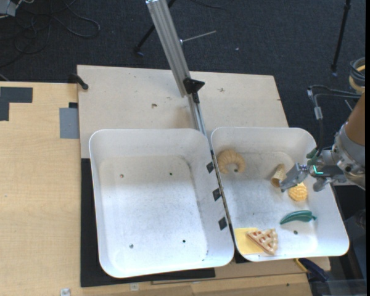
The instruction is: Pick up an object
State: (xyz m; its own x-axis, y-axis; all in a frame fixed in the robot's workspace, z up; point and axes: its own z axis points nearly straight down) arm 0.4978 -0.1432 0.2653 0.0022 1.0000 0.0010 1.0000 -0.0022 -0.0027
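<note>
The right bin (259, 134) holds several small items. A tan croissant (230, 161) lies at its back left. A beige cone-shaped piece (277, 175) and a yellow knobbly piece (298, 193) lie near its right side. A green pod (297, 217) and a waffle wedge (263, 239) on a yellow slab sit toward the front. My gripper (305, 184) reaches in over the right rim and hangs open. One finger is beside the beige piece, and the yellow piece is just below the gap. Nothing is held between the fingers.
The left bin (111, 147) stands next to the right one, with a divider with black clips (214, 193) between them. A slanted metal rail (172, 48) rises behind the bins. The arm's grey wrist (351, 150) stands over the right rim.
</note>
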